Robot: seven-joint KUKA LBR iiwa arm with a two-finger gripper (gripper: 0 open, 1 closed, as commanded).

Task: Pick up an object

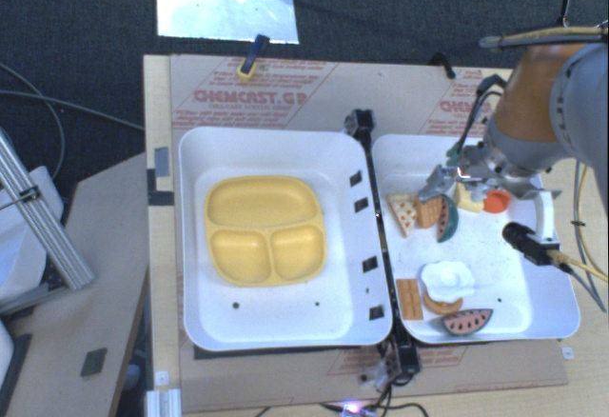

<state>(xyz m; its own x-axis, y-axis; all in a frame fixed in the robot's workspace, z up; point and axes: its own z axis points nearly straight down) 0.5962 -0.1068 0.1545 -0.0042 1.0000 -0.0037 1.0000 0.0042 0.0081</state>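
Observation:
My gripper [441,184] hangs low over the upper middle of the right bin [542,296], on the grey arm with its orange band [533,101]. Just below it lie a pizza slice [403,213], a tan cracker piece [430,211] and a green-edged slice [447,221]. To the right of the gripper sit a yellow piece [469,197] and an orange-red piece [495,203], partly hidden by the wrist. Nearer the front lie a white item [445,276], a brown crescent [443,304], a watermelon slice [467,321] and a waffle strip [409,299].
The left bin [200,310] holds a yellow three-part plate [265,228]. A black divider [376,244] runs between the bins. A black cable part [528,244] crosses the right bin's right side. A metal frame [38,225] stands at the far left.

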